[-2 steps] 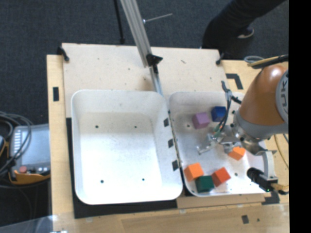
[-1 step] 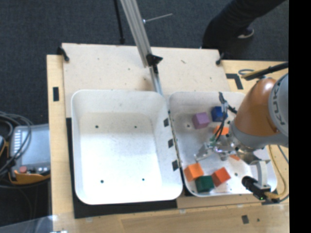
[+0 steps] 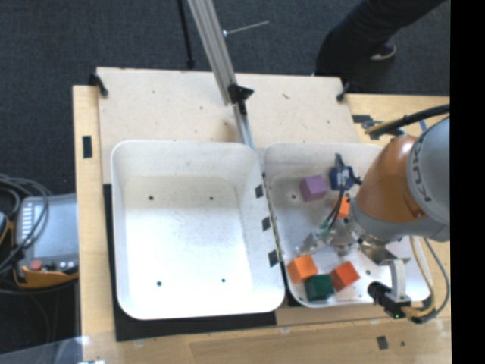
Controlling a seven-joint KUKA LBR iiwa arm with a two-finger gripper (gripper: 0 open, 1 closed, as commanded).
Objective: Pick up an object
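Observation:
The right bin (image 3: 297,151) holds a purple block (image 3: 312,187) near its back. An orange block (image 3: 304,267), a dark green block (image 3: 319,287) and a second orange block (image 3: 345,274) sit close together at its front edge. My gripper (image 3: 321,238) hangs low over the middle of this bin, under the orange band (image 3: 386,184) of the arm. It is just behind the orange and green blocks and in front of the purple one. The wrist hides much of the gripper, and I see no object in it.
The left bin (image 3: 121,158) stands beside the right one, sharing a middle wall. A slanted aluminium post (image 3: 216,44) rises from the bench behind the bins. Cables and a black connector (image 3: 386,300) trail at the front right. A person's shoe (image 3: 383,51) is at the top right.

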